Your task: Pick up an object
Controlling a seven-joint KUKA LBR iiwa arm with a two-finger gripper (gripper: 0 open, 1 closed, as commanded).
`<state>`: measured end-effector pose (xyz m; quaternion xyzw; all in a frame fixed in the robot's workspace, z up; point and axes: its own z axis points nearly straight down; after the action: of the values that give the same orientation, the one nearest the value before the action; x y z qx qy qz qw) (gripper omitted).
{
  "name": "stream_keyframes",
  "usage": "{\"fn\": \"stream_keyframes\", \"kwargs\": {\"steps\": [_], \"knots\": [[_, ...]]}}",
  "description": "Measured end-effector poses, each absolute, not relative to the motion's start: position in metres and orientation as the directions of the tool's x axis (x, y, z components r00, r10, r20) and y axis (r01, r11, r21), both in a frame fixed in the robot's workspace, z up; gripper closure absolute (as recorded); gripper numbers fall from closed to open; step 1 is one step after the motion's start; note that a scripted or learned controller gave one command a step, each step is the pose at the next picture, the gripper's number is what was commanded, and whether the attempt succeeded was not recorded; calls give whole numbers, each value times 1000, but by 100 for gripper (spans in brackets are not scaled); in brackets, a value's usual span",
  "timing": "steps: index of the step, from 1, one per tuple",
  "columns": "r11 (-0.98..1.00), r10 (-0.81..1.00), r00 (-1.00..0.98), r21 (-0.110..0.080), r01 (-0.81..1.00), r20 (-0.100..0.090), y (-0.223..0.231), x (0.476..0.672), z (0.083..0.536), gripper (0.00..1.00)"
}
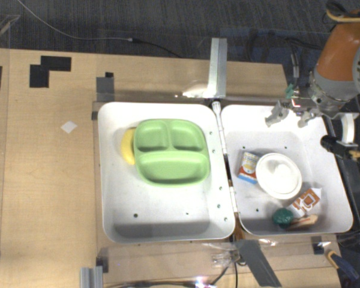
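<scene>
Plywood worktop stands on dark carpet, bearing two glossy white bins: the left bin holds a smooth green divided plate over something yellow. The right bin holds a round white bowl, two small packets and a dark green lump. Jaws of the gripper hang open and empty over its far edge.

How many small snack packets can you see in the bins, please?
2, both in the right bin: one packet left of the white bowl, another at its lower right. Others may hide underneath.

— What lies around the setup?
— A pale wooden bench with black square marks near its far left corner.
— And beyond it?
— Dark grey carpet floor, a thin cable trailing across it.
</scene>
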<state>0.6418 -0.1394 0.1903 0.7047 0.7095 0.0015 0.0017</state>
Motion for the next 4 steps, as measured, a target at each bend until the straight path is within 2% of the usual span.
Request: {"fn": "stream_keyframes", "kwargs": {"steps": [1,2,3,4], "knots": [[-83,997,83,4,997,0,-102,623,135,0],[-60,998,60,7,998,1,-94,552,106,0],[195,981,-195,6,981,-1,-89,582,143,0],[323,946,-323,11,946,-4,-88,554,104,0]]}}
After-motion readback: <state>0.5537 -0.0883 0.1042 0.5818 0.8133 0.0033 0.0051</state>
